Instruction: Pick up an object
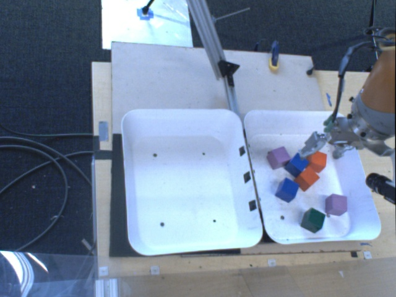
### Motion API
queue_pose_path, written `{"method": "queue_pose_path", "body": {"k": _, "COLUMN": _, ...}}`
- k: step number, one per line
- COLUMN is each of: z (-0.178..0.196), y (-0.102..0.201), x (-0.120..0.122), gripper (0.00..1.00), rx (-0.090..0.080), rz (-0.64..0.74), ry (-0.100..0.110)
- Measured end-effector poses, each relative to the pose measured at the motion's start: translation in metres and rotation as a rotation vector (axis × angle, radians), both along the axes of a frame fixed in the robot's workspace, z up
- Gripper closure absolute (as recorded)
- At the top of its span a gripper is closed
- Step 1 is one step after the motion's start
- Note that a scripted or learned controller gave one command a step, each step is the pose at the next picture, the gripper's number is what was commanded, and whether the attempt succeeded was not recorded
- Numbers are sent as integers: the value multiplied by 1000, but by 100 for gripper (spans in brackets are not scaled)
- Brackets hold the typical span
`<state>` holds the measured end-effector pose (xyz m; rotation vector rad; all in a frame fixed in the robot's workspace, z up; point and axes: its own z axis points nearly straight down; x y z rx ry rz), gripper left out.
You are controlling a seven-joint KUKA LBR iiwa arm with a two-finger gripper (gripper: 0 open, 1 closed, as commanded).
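Observation:
Several small cubes lie in the right bin [359, 228]. A purple cube [278, 157], a blue cube [297, 164] and two orange cubes [318, 161] [307, 179] huddle together near its middle. A second blue cube [286, 190], another purple cube [336, 204] and a green cube [313, 219] lie nearer the front. My gripper [322, 153] hangs just above the upper orange cube, at the back of the cluster. It is open, one finger [309, 146] slanting toward the blue cube. Nothing is between the fingers.
The left bin [133, 166] adjoins the right one along a shared rim [247, 172]. A slanted metal pole [210, 36] crosses the board behind the bins. A yellow clamp [273, 62] sits at the board's back edge. Cables lie on the floor at the left.

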<state>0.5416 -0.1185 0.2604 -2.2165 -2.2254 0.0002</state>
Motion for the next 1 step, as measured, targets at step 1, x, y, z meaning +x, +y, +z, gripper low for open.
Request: {"method": "queue_pose_path", "body": {"k": 1, "z": -6, "y": -62, "x": -49, "gripper": 0, "rx": -3, "rz": -8, "ry": 3}}
